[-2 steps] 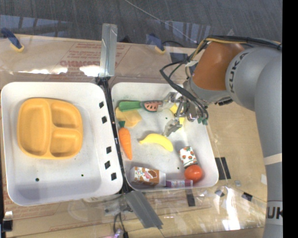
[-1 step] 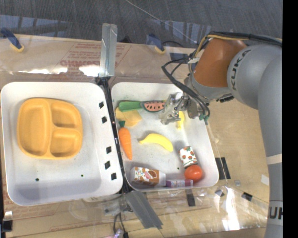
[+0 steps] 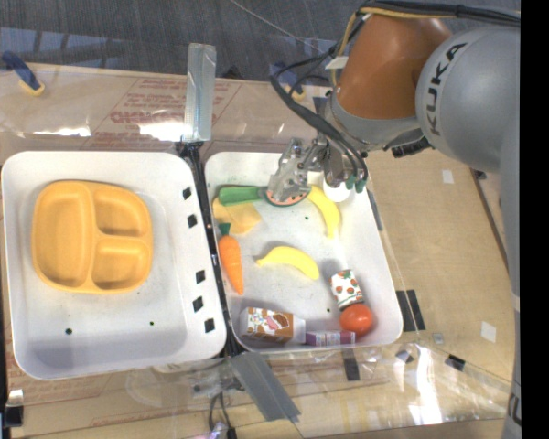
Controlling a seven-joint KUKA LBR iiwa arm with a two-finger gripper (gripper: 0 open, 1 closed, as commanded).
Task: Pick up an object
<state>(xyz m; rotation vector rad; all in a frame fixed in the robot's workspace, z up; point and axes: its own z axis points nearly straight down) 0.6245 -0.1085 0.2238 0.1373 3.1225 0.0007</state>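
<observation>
Overhead slanted view of a bench w/ two shallow white bins side by side. The left bin (image 3: 18, 245) holds a yellow-orange divided plate (image 3: 91, 236) w/ three compartments, lying flat toward the bin's left-centre.

The right bin (image 3: 384, 273) holds several toy food items. A green-handled utensil (image 3: 240, 193) lies near the top left, its handle pointing left. Just below it sits a pale yellow lump (image 3: 238, 218), possibly a toy potato or bread; too soft in the picture to be sure. An orange carrot (image 3: 231, 262) lies along the bin's left wall, roughly upright in the view. A yellow banana (image 3: 291, 261) lies mid-bin, and a second banana (image 3: 328, 210) curves down near the top right. Along the lower part: a brown carton (image 3: 270, 324) on its side, a small purple-labelled bottle (image 3: 328, 337) beside it, a red tomato (image 3: 356, 318) touching the bottle's right end, and a white can w/ red fruit print (image 3: 346, 287) just above the tomato.

The grey arm (image 3: 476, 90), w/ its orange band (image 3: 389, 67), reaches in from the right. Its gripper (image 3: 293, 183) hangs over the top of the right bin, close to the utensil's head and the second banana. The metal fingers are bunched together at the tip, but whether they are closed or grasping anything cannot be told from this angle.
</observation>
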